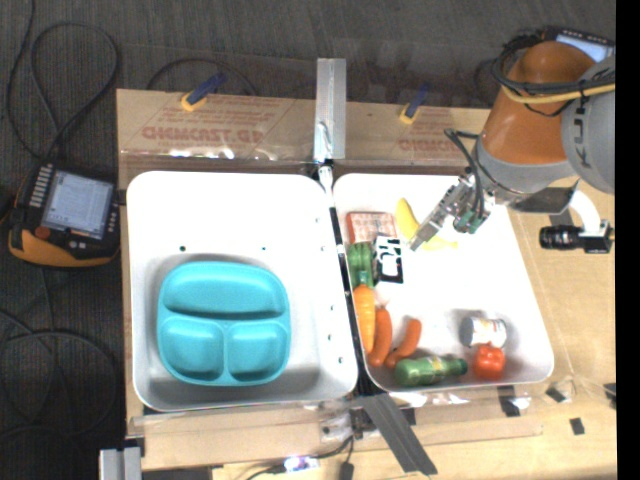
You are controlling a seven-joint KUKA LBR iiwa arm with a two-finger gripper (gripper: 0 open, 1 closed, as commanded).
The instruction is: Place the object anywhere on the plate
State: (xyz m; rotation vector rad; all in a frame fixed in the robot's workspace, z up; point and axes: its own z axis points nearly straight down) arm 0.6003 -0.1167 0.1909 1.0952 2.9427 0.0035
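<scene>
Gripper (437, 223) over right bin's (530, 298) far part, grip state indiscernible. Yellow banana (406, 216) (curved, smooth) just left of it; turquoise three-compartment plate (224, 320) in left bin (160, 208).

The plate (224, 322) is light blue. Both bins (235, 193) are white. The carrot (366, 313) is orange, the banana (407, 219) yellow, the bottle (430, 370) green.

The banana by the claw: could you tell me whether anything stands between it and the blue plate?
Yes: the raised rims where the two bins meet lie between the banana and the plate. The claw is just right of the banana.
</scene>
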